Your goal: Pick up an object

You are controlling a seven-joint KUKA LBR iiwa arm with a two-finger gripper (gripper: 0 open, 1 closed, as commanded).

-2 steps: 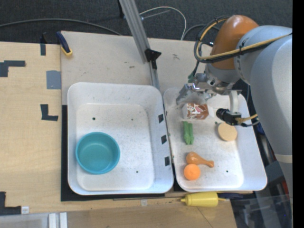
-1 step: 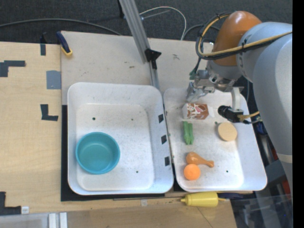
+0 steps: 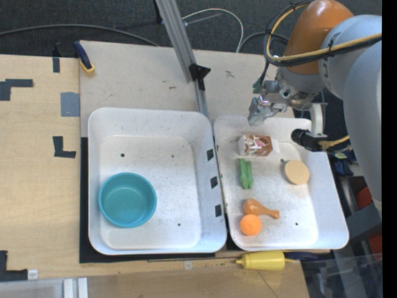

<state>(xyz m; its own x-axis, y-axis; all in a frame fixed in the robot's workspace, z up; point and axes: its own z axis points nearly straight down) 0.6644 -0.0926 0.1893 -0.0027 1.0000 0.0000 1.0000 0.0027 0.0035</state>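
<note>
Hovering Over the Carton, Nothing Gripped Yet

Hangs at the far edge of the right bin [image 3: 322,228], gripper [image 3: 259,113] poised just above and behind the carton [image 3: 255,145]. Fingers pointing down, tips bare, nothing between them; whether apart or together, cannot tell at this slant.

Lying in that bin: carton near the far rim, green pod [image 3: 246,173] just below it, tan disc [image 3: 297,172] to the right, drumstick [image 3: 261,210] and orange ball [image 3: 250,225] touching at the near end. Sitting alone in the left bin [image 3: 149,120]: teal bowl [image 3: 128,199]. Resting outside on the bench edge: yellow bottle [image 3: 263,261].

Likely to go wrong:
- Coming straight down from here probably lands on the carton's far edge or the bin rim, not its middle; could tip or shove it instead of closing around it.
- Sits skewed to the bin, so jaws not turned to match may close across a corner and slip off.
- Pod lies close beside; a wide approach could nudge it or catch both.
- Disc and ball look apt to roll or skid if clipped.
</note>
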